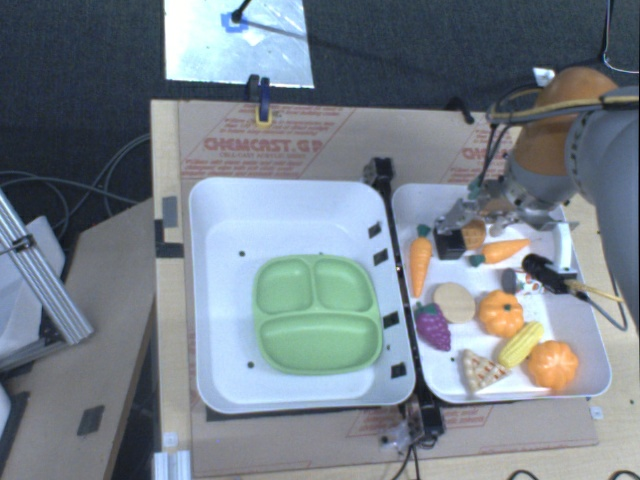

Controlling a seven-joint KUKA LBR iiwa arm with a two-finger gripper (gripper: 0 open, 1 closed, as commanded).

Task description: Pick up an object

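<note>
The right bin (596,336) holds several toy foods. An orange carrot (420,263) lies along its left wall, and a second carrot (505,251) lies near the middle. A small orange-brown piece (473,234) sits between them. Toward the front are a tan round cookie (455,301), purple grapes (433,326), a small pumpkin (500,313), yellow corn (520,345), a larger pumpkin (552,363) and a pizza slice (482,371). My gripper (455,233) hangs low over the bin's back left part, right beside the orange-brown piece. Whether it grips that piece is unclear.
The left bin (220,268) holds a green divided plate (318,313). A black divider strip (395,268) runs between the bins. The grey arm (600,158) with its orange band reaches in from the upper right. A black and white fitting (545,266) with a cable lies over the right bin.
</note>
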